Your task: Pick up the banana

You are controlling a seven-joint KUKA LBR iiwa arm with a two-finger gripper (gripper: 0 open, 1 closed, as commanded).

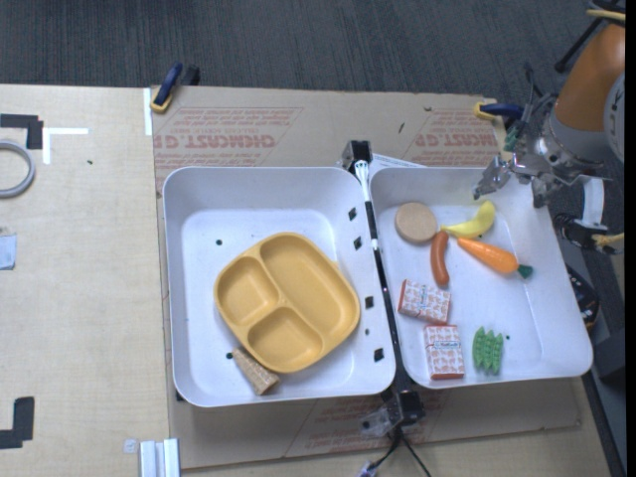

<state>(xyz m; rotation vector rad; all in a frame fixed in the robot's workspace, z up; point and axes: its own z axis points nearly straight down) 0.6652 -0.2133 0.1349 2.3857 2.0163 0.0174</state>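
Note:
The small yellow banana (474,224) lies in the right bin (556,351) near its far wall, between a tan round disc (416,222) and an orange carrot (487,254). My gripper (515,189) hangs just beyond and to the right of the banana, over the bin's far right corner. Its two fingers (490,181) stand apart and open with nothing between them. The banana rests free on the bin floor, untouched.
The right bin also holds a red sausage (439,257), two red-and-white cartons (424,300) (444,352) and a green pea pod (487,350). In the left bin (189,266) sit a yellow divided plate (286,301) and a brown cracker (255,372).

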